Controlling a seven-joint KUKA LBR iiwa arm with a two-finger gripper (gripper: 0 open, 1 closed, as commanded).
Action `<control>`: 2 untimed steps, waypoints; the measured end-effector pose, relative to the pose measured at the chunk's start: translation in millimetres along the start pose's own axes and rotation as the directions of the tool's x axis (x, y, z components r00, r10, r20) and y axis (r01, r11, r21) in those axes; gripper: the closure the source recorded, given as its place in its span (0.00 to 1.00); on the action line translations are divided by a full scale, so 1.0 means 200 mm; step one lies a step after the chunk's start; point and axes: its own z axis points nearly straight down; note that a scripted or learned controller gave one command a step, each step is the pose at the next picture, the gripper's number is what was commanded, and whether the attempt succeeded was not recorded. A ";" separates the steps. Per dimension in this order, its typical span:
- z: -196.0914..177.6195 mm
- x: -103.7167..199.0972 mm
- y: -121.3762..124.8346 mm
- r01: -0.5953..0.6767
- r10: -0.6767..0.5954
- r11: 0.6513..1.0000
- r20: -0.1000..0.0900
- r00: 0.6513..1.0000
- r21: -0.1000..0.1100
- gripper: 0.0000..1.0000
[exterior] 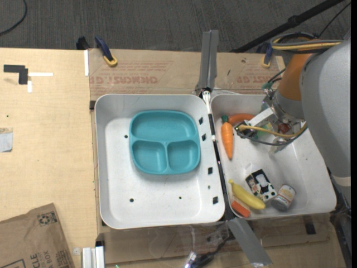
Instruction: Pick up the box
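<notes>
So the box is sitting in the right bin, toward the near end. It's a small flat carton, white and black with printed graphics, lying tilted at an angle. It's pretty crowded down there: a yellow banana lies right against its left edge, curved and smooth, and there's a reddish-orange thing poking out just under the banana at the bin's rim. On the box's other side, just beside it, a little tin can lies tipped over, metal end showing, with a pale label.

Further up the same bin there's a carrot, orange with a green top, lying lengthwise along the divider wall, well apart from the box. Another orange-red item is tucked behind it near the far corner.

The arm comes in from the right, fat grey casing with that orange band, and its gripper hangs over the upper middle of the right bin, wrapped in looping cables. Honestly can't tell if the claw is open or closed, too much clutter around it. It's near the carrot, not the box.

Left bin has a teal plastic divided plate, three compartments, rounded corners, glossy-looking. The bench around them is pale wood, with cardboard behind the bins.
</notes>
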 end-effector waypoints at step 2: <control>-0.55 -0.36 0.34 -0.212 0.212 0.977 0.001 0.977 0.000 1.00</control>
